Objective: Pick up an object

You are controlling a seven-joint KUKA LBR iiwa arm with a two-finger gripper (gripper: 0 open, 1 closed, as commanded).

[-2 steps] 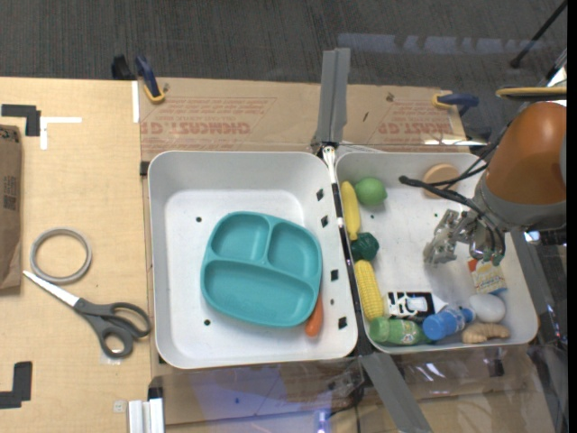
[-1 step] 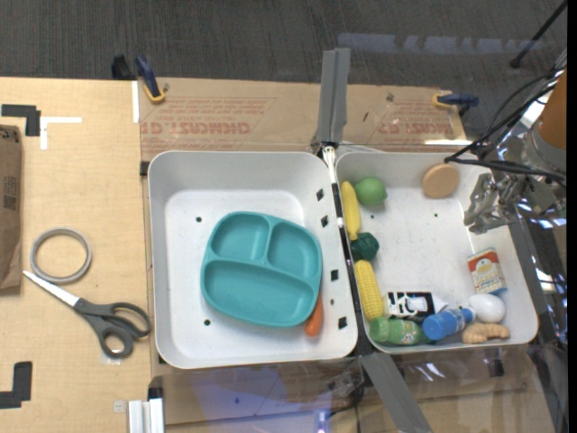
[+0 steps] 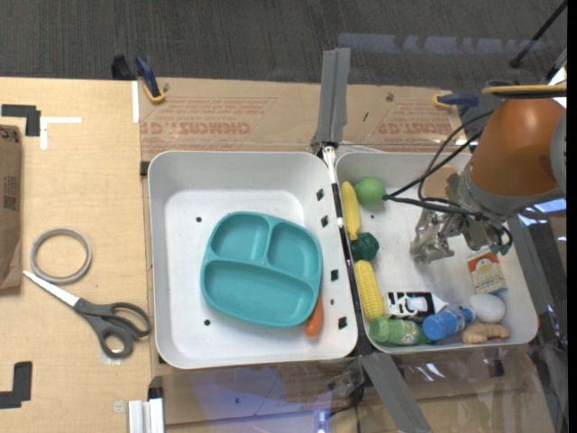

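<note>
In left bin (image 3: 171, 242), teal plate (image 3: 261, 269), carrot (image 3: 315, 317) — right bin (image 3: 397, 269), corn (image 3: 368, 289)

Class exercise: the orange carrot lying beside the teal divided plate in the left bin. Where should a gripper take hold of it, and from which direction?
Grip the carrot across its narrow width near the middle, coming straight down. It lies flat in the gap between the teal plate and the bin wall, so close the fingers from its two ends' sides with care; room is tight.

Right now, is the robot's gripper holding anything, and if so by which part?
Nothing shows between the fingers of the two-finger metal gripper; it hangs over bare floor of the right white bin, apart from the toys along the edges.
</note>
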